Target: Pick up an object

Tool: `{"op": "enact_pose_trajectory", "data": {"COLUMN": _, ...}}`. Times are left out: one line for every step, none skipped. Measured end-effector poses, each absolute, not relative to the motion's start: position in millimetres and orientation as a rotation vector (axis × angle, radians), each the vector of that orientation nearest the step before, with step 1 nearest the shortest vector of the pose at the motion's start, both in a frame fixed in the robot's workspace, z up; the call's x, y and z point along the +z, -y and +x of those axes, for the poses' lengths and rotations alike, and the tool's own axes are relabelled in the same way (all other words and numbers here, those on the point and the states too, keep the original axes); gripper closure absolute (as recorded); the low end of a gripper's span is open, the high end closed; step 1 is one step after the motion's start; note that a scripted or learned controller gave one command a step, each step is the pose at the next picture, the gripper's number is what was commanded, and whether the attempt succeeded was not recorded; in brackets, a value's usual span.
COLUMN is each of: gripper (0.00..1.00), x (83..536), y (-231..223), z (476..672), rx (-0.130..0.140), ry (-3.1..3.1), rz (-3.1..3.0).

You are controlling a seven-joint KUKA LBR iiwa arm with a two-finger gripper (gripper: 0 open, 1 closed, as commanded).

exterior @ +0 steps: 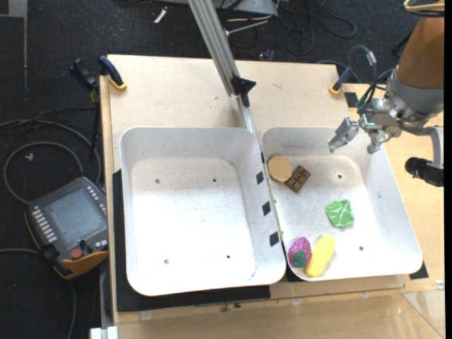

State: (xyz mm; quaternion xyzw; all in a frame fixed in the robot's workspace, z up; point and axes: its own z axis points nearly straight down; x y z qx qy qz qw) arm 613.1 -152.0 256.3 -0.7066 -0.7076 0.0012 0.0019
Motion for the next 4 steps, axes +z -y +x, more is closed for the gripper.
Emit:
{"op": "enact_pose_trajectory", "data": {"gripper": 0.0, "x": 258, "y": 152, "z": 613.4, "rx": 0.001, "ry": 2.223, "rz": -2.219}}
{"op": "enact_pose_trajectory", "data": {"gripper": 0.0, "x": 215, "y": 150, "z": 615.7, "rx": 0.005, "ry": 2.22, "rz": -2.219}}
{"op": "enact_pose_trajectory", "data": {"gripper": 0.0, "x": 162, "y": 142, "z": 607.5, "rx": 0.005, "ry": 2.218, "rz": -2.218}}
{"op": "enact_pose_trajectory", "data": {"gripper": 0.0, "x": 108, "y": 135, "z": 598.4, "rx": 0.004, "ry": 2.218, "rz": -2.219}}
